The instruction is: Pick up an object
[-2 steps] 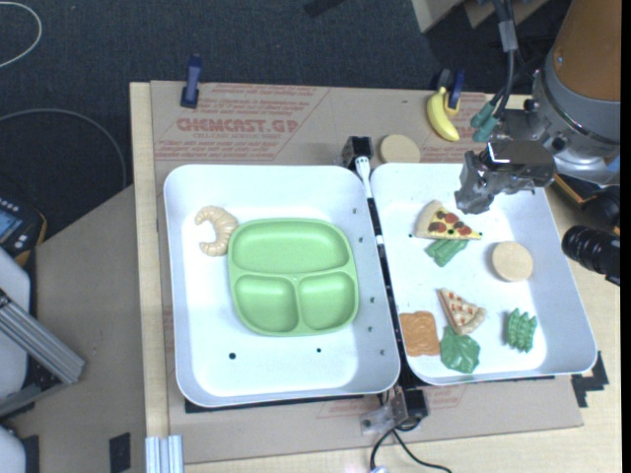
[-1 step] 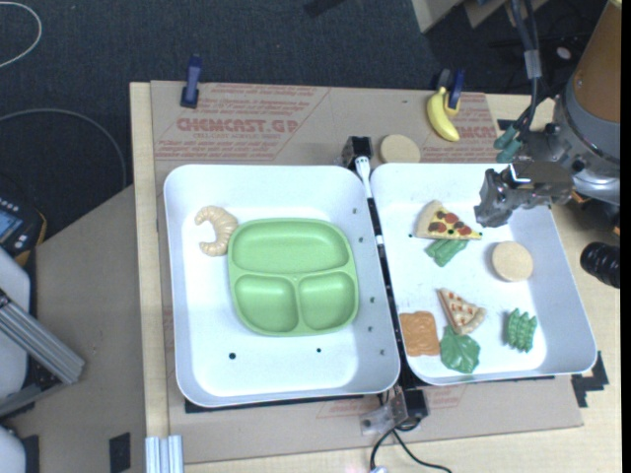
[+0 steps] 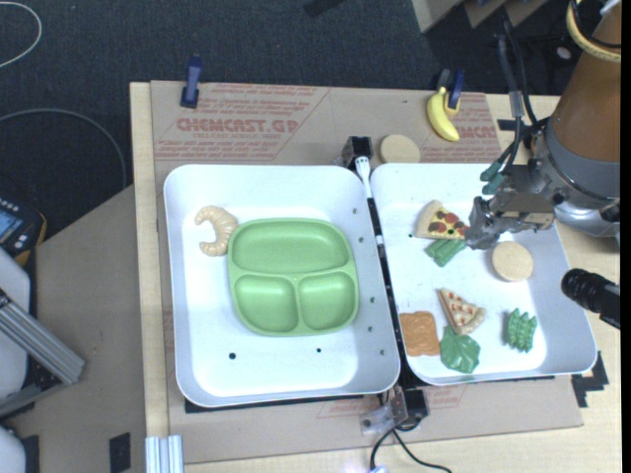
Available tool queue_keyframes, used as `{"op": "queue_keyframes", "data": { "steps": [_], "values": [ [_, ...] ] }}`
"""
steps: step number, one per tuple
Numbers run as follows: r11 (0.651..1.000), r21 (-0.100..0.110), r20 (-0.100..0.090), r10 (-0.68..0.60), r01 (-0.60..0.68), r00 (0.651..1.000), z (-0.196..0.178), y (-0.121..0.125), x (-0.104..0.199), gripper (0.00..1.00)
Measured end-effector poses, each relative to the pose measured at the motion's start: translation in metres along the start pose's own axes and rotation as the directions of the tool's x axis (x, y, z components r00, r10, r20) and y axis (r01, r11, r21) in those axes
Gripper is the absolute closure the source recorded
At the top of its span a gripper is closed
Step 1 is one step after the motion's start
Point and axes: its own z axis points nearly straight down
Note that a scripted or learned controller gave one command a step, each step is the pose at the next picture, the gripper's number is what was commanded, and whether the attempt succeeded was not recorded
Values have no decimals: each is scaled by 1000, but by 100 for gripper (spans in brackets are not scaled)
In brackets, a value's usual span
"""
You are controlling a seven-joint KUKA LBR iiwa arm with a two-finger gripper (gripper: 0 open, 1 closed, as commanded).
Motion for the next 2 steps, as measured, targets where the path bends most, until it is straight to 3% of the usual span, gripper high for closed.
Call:
{"op": "queue_keyframes", "data": {
  "steps": [1, 2],
  "values": [
    [1000, 0, -1, -6, 6, 1000, 53, 0, 27, 100],
    [1000, -2, -1, -5, 5, 1000, 73, 0, 48, 100]
  ]
}}
